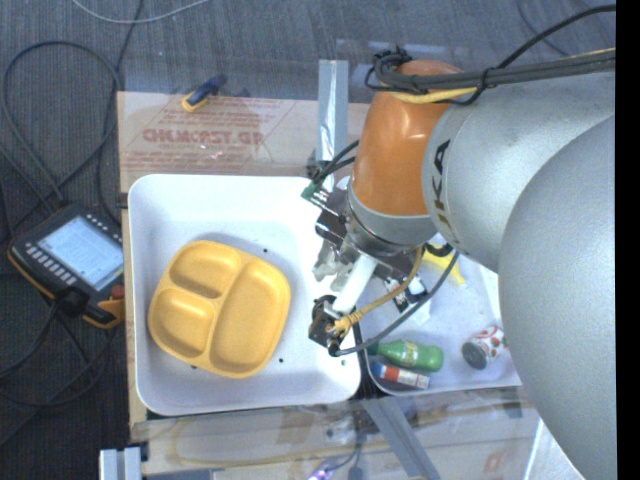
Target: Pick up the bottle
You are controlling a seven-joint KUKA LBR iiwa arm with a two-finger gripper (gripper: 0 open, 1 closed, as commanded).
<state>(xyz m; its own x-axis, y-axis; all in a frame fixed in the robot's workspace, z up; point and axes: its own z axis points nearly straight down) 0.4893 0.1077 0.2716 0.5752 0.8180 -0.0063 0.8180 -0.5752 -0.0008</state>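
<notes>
The bottle (411, 354) is green and lies on its side, its long axis running roughly 9 to 3 o'clock with the paler capped end toward 9. It sits at the 7 o'clock corner of the right bin (478, 303), close to the wall shared with the left bin (200, 203). Nothing grips it.

The gripper (338, 273) hangs over that shared wall, at about 10 o'clock from the bottle and apart from it; put the other way, the bottle lies at 4 o'clock from the gripper. Whether the gripper is released or clenched cannot be told, since the wrist hides it from above.

Just at 6 o'clock of the bottle, touching or nearly so, is a bowl (385, 380) with a red and white tube (406, 376) in it. At 3 o'clock of the bottle, a short way off, a red and white can (483, 347) lies tipped over.

The arm (520, 218) comes in from 3 o'clock and covers most of the right bin, its orange band (395, 158) standing above the gripper.

In the left bin a yellow plate (220, 308) with three compartments rests near the middle, at 9 o'clock of the gripper and well clear of it.

Beyond the left bin at 12 o'clock is cardboard (210, 140) with red print, carrying a small blue and yellow clip (203, 92). At 9 o'clock, on the carpet, lies a pendant (72, 258) with a lit screen.
</notes>
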